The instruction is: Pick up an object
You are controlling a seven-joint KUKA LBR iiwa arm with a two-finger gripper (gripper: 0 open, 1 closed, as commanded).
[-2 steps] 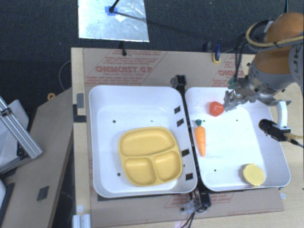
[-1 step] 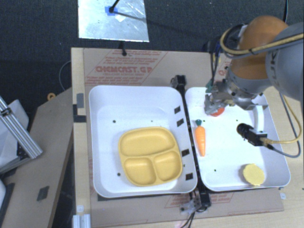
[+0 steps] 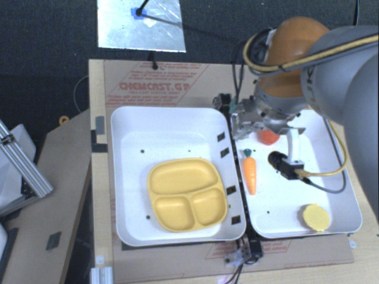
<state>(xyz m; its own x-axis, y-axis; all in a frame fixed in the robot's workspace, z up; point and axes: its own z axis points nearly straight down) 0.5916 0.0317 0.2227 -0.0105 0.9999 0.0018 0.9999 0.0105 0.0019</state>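
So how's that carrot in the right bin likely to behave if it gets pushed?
The carrot looks rigid, probably plastic and light. Its tapered, round shape suggests it may roll in an arc, though the bin wall beside it could stop it.

The bench (image 3: 62,158) bears a lettered brown sheet (image 3: 157,80) — atop it, left bin (image 3: 172,132) and right bin (image 3: 278,209).

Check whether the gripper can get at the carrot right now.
Probably yes. The carrot lies uncovered in the right bin, close to the dividing wall; the gripper hangs just beyond it. That wall might crowd a grasp.
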